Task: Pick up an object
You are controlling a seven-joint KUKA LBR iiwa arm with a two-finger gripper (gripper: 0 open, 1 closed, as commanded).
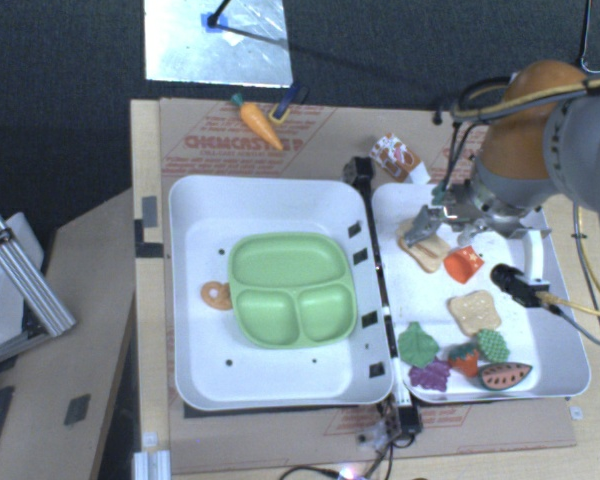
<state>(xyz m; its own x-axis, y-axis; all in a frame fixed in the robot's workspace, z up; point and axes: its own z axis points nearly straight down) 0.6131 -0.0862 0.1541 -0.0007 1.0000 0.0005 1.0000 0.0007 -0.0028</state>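
Gripper: I see my gripper (420,230) low in the right bin (570,363), at about 11 o'clock in that bin. Its grey fingers sit right on the tan bread-like piece (429,253). I cannot tell how wide the fingers are, and I cannot tell if they have hold of anything.

Thing to pick: I think the tan piece is the one I am going for. It lies flat on the bin floor, touching the fingers, just beside the orange-red piece (464,264) at its 3 o'clock.

Other toys: A toast slice (475,311) lies at 5 o'clock from the gripper. Further down sit a green leafy toy (417,346), purple grapes (431,375) and a watermelon slice (504,375), all close together.

Left bin: The green tray (290,288) sits in the middle of the left bin (195,368), with a small pretzel (217,295) at its 9 o'clock.

What could go wrong: The tan piece is flat, so I think the fingers may slide over it and close on nothing.

Also: The orange-red piece is so near that I may bump it or grab both.

Also: The bin wall is close at 9 o'clock, so a finger may hit it.

Also: If I lift too fast, a weak hold could drop the piece.
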